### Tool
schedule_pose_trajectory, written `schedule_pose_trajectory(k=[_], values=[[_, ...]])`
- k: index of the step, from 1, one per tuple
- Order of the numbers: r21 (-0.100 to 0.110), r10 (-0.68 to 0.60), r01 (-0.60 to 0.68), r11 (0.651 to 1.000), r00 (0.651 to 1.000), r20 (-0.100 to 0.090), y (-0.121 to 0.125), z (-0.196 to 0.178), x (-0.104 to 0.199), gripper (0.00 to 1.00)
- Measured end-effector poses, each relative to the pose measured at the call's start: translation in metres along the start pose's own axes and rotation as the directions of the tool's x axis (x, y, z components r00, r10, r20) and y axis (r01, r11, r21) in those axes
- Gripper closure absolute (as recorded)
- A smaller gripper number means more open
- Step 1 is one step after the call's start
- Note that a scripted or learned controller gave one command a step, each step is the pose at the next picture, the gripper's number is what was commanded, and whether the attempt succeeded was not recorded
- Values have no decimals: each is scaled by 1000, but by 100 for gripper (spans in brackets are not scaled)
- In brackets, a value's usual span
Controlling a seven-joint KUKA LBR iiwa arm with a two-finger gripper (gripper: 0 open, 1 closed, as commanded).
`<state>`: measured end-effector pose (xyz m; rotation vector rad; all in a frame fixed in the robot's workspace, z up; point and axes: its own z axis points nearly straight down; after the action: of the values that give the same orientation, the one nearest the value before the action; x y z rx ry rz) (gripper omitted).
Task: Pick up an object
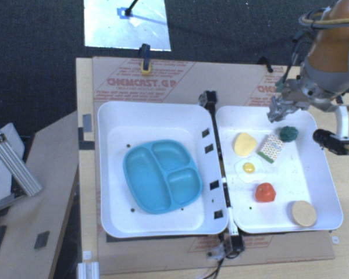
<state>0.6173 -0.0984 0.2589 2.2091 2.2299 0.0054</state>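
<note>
The right bin [320,173] holds several small objects: a yellow lump [245,143], a green-and-white checkered block [271,148], a dark green piece [288,133], a fried egg toy [248,168], a red piece [265,192] and a tan round disc [303,213]. My gripper [276,114] hangs over the far edge of the right bin, just up and left of the dark green piece. Nothing shows between its fingertips.
The left bin [113,127] holds a blue divided plate [162,175]. A black divider clip strip [216,156] runs between the bins. A yellow-handled clamp [145,60] sits at the bench's far edge, and a metal rail [11,161] stands at left.
</note>
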Motion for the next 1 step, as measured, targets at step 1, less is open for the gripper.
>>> schedule_pose_trajectory(k=[1], values=[[0,-1,1,1000,1000,-2,17,2,60,100]])
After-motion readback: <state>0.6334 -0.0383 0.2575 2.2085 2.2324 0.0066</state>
